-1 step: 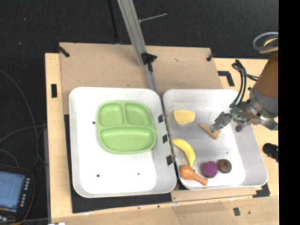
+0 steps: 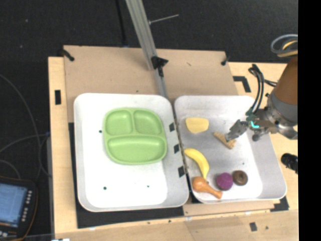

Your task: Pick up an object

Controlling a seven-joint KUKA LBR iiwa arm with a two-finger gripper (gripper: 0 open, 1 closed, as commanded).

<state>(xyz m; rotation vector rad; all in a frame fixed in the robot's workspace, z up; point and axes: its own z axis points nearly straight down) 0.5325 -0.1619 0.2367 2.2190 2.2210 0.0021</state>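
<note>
Gripper [image 2: 233, 133] hangs over the right bin [image 2: 261, 185], its tip just above a tan block [image 2: 224, 139]; whether it grips, I cannot tell. Left bin [image 2: 90, 185] holds a green tray [image 2: 135, 136]; banana [image 2: 197, 160] lies right.

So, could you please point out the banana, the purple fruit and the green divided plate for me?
banana [image 2: 197, 160]: camera view, middle of its curved body.
purple fruit [image 2: 224, 181]: camera view, centre of its top.
green divided plate [image 2: 134, 149]: camera view, floor of its large compartment.
</note>
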